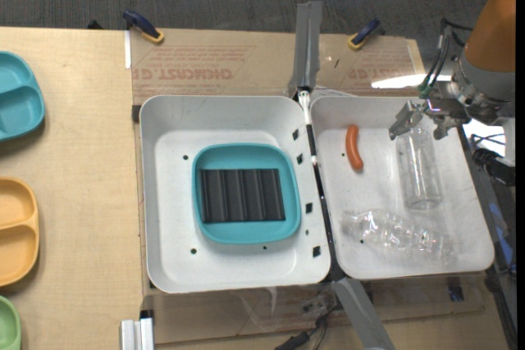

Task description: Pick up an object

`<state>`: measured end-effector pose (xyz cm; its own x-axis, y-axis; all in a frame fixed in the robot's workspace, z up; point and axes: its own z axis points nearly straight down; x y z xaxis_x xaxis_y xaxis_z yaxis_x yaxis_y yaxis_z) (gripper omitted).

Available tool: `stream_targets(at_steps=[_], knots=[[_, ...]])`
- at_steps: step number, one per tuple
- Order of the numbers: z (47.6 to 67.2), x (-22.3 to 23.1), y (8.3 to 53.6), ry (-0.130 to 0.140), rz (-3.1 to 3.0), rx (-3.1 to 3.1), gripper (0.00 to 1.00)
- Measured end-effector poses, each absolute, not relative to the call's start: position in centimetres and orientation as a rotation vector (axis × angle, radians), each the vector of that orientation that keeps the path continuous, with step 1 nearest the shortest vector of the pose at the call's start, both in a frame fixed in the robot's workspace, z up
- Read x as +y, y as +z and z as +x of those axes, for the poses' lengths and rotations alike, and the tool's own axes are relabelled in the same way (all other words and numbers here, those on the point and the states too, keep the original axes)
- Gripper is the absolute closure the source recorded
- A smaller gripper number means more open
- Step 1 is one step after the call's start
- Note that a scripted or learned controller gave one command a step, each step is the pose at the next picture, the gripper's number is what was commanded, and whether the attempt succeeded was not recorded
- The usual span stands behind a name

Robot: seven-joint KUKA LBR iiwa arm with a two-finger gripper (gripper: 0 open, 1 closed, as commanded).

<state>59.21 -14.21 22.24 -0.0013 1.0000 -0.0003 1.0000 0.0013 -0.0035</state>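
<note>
The light wooden bench (74, 275) fills most of the frame, with a brown cardboard sheet (221, 65) lying across its upper middle, held by two blue-and-yellow clamps, one at upper left (142, 25) and one at upper right (363, 34). Two shallow white bins sit side by side on it: the left bin (164, 201) at centre and the right bin (467, 234) toward the right of the frame, their inner edges touching. In the left bin a teal tray with a dark ribbed insert (244, 194) lies flat in the middle. At the upper right the grey arm with its orange band (492, 37) reaches in over the right bin's upper right corner. Its end effector (422, 117) sits at the top end of a clear plastic bottle (421, 168), which lies lengthwise in the right half of that bin; whether it is clenched on the bottle or released cannot be told from this angle. A crumpled piece of clear plastic (396, 231) lies along the lower part of the right bin, just below the bottle. A small orange sausage-shaped toy (354, 147) lies in the upper left part of the right bin, apart from the bottle. At the frame's left edge, parts of a teal divided plate (18, 98), an orange divided plate (15, 229) and a green plate (6, 325) rest on the bench.
</note>
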Motion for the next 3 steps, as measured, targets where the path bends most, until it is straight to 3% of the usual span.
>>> stream_targets(at_steps=[1,2,3], knots=[[63.3,-12.3,9.2,0.001,-1.915,-2.491,0.0],[63.3,-12.5,10.1,0.0,-1.92,-2.488,1.0],[60.7,-8.1,21.0,0.001,-1.881,-2.517,1.0]])
